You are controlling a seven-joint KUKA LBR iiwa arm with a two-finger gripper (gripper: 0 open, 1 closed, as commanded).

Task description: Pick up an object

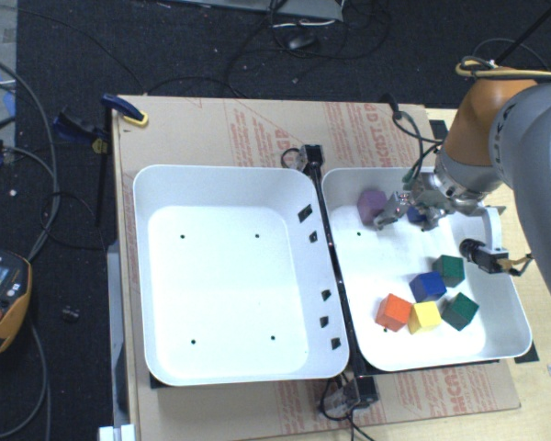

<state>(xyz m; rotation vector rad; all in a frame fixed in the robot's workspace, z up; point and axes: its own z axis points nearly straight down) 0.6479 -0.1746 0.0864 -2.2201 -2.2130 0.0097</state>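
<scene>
My gripper (395, 213) hangs low over the far part of the right bin (505, 343), reaching in from the right. A purple block (371, 204) lies just left of it, close to or touching the gripper tip; I cannot tell which. Nearer the front of the same bin sits a cluster of blocks: orange (394, 311), yellow (426, 316), blue (428, 287), green (452, 268) and dark green (460, 310).
The left bin (156, 274) stands beside the right one, with a black divider strip (326, 246) between them. Both rest on a brown board (220, 127). The grey arm with its orange band (482, 118) covers the right bin's far right corner.
</scene>
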